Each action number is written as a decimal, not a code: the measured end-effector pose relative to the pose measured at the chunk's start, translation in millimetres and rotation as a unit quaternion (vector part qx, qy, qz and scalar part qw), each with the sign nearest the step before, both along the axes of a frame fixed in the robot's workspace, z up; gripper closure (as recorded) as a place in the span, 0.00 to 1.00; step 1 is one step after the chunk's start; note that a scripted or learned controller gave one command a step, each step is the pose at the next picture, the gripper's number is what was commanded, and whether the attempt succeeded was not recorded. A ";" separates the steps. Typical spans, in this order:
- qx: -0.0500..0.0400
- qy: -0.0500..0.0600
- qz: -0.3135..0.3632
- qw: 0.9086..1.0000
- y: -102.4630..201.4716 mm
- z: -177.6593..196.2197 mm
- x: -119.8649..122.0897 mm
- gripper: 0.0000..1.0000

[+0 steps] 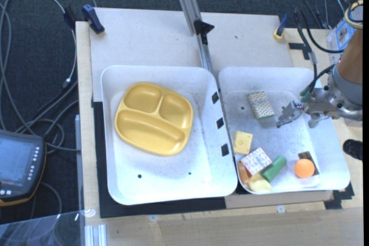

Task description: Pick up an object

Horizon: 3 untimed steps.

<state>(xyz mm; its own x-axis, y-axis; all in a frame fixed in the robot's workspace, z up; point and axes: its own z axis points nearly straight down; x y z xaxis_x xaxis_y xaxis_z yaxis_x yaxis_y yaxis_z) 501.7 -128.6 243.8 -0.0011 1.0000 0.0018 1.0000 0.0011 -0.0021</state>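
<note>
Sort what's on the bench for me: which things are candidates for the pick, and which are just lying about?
Pick candidates, right bin:
patterned block
yellow cheese wedge
checkered box
green cylinder
orange ball
gripper hovers here

Lying about:
yellow divided plate, left bin
blue clamp
handheld screen

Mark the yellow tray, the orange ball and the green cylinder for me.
yellow tray [153,118], camera view, centre ridge.
orange ball [304,167], camera view, top of ball.
green cylinder [274,168], camera view, mid-body.
</note>
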 end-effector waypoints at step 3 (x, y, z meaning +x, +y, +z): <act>0.000 0.003 -0.001 1.000 -15.4 -112.3 5.8 0.00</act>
